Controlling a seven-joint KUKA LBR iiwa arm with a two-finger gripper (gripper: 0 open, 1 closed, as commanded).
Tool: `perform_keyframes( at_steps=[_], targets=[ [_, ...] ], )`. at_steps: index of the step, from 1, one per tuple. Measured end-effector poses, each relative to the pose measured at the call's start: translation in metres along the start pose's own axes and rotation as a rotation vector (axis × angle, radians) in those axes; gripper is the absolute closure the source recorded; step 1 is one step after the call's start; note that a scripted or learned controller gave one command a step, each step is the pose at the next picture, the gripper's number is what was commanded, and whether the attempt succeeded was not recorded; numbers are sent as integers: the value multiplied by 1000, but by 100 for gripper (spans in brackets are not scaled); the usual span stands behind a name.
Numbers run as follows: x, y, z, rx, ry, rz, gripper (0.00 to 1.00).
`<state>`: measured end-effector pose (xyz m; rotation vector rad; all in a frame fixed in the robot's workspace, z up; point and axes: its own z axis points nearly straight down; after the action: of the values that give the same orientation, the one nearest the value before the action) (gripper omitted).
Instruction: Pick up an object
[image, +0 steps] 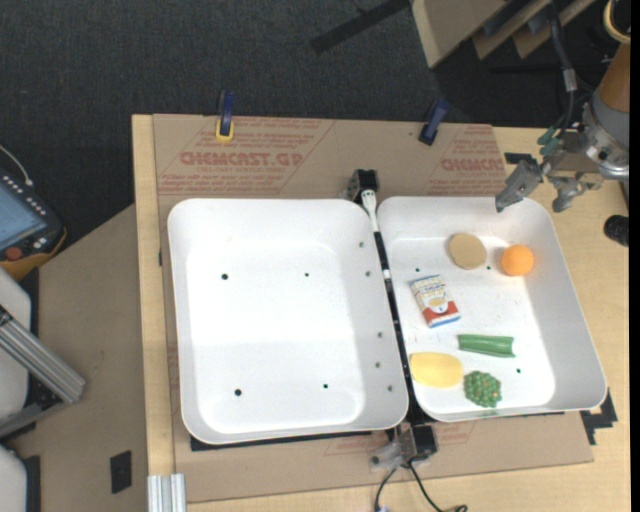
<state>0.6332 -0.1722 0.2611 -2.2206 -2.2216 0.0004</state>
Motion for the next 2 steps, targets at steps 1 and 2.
perform_keyframes(
  at_steps=[1,2],
  targets=[
    [0,1,-11,-4,-2,-1,100],
    [67,-10,-114,-14,0,-8,100]
  ],
)
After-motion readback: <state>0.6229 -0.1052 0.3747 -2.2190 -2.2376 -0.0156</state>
